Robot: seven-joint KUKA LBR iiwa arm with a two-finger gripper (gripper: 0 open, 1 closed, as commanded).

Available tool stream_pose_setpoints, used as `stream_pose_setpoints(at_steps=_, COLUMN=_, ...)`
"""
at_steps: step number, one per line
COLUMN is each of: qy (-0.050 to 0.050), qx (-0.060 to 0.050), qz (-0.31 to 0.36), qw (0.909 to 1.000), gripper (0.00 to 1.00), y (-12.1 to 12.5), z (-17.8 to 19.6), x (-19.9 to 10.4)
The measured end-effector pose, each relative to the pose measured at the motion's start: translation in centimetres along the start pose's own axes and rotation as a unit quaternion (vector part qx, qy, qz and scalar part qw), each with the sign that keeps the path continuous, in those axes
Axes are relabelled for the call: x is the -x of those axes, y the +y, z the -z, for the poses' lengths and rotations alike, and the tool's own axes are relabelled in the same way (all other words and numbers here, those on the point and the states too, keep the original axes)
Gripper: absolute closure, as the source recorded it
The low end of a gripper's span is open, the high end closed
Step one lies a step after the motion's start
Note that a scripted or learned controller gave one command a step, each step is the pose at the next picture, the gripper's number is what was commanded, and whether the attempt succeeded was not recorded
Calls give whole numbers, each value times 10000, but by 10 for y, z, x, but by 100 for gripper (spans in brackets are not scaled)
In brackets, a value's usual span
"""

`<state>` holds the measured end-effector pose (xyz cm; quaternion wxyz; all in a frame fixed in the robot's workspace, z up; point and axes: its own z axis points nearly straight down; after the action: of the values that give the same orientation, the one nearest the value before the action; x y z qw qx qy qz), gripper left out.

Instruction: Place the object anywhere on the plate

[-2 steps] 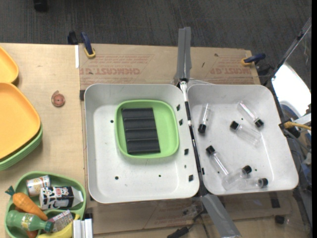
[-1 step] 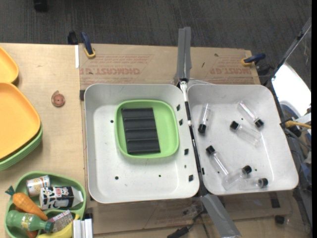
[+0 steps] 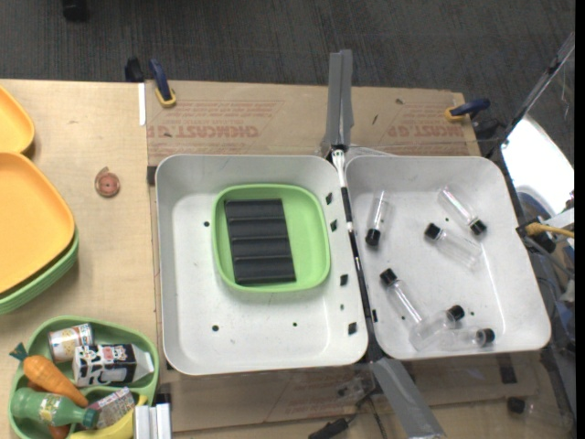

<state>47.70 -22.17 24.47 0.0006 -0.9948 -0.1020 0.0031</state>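
This looks like a robotics lab. A bench (image 3: pixel 82 154) stands on dark carpet (image 3: pixel 274 16), and a cardboard sheet (image 3: pixel 274 122) is fixed to it with clamps (image 3: pixel 163 88). Two white bins (image 3: pixel 183 337) sit side by side on the sheet, a green plate (image 3: pixel 315 245) in the left one and clear vials (image 3: pixel 377 218) with black caps scattered in the right. A bowl (image 3: pixel 37 337) of toy food and stacked trays (image 3: pixel 37 227) wait at the left.

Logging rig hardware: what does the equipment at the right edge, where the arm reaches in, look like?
Beside the right bin lie a white panel, thin dark rods slanting above it, and a yellow cable. Whether any belongs to the arm, I cannot tell.
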Motion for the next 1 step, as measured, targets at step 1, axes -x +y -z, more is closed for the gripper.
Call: stream_pose_setpoints(at_steps=1, qy=-3, qx=-6, qz=-18, qw=10000, gripper=0, y=0, z=-7, x=0)
